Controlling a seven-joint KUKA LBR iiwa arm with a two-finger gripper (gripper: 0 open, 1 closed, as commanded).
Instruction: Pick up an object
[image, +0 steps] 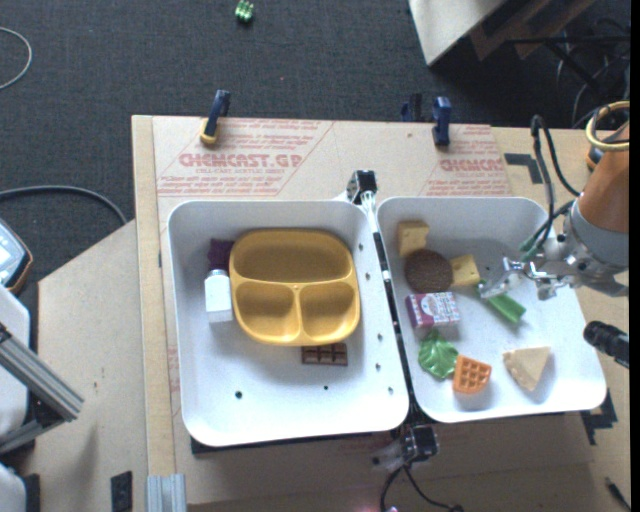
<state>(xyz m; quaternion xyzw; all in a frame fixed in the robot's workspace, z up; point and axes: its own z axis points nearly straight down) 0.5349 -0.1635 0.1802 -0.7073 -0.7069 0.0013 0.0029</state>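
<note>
Gripper (503, 283) is hovering at the right of the frame, fingers slightly apart, tips touching a green piece (507, 307), gripping nothing.

— What's in the left bin (190, 330)?
— A divided plate (295, 284) at centre, bottle (218, 295) to its left, chocolate (325, 354) below.
— And the right bin (570, 385)?
— Cookie (429, 269) upper left, waffle (471, 376) lower centre, claw (513, 280) at frame right.
</note>
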